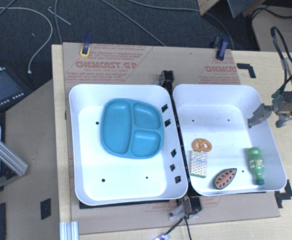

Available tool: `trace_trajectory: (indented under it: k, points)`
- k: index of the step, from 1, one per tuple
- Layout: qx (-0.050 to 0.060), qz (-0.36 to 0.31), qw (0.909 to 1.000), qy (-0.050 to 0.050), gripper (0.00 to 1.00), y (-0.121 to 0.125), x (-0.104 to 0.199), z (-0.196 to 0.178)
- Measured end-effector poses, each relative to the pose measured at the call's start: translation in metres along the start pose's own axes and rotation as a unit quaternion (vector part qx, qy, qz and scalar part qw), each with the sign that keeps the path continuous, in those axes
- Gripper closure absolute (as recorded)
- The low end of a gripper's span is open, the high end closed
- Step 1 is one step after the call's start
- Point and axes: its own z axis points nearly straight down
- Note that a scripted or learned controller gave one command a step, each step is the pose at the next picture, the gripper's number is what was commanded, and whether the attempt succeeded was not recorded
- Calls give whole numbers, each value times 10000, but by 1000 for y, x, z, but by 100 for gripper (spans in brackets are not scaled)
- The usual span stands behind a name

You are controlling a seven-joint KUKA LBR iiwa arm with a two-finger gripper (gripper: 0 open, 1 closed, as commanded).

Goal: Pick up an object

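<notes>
Currently the gripper (264,115) hangs at the right bin's (221,96) right rim; jaw state indeterminable. Pretzel (202,145), packet (198,164), bottle (255,165) lie inside.

Gripper (267,113) pokes in, arm behind it cut off by the edge; beyond it, the small packet's (198,163) print's unreadable.

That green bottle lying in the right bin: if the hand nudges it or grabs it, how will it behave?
The green bottle lies on its side, so a sideways nudge would probably roll it. It looks like smooth toy plastic, likely light and somewhat slippery. Its rounded body may squirt out unless the hand closes across its width.
</notes>
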Motion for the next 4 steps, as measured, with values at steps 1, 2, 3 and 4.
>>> trace_trajectory:
  k: [1,2,3,4]
  points:
    - [-64,-19,10000,-17,0,2,1,-7]
    - [-35,-14,10000,-6,0,-1,-3,55]
    - [-42,-20,10000,-6,0,8,-2,103]
    - [-39,-20,10000,-4,0,6,2,146]
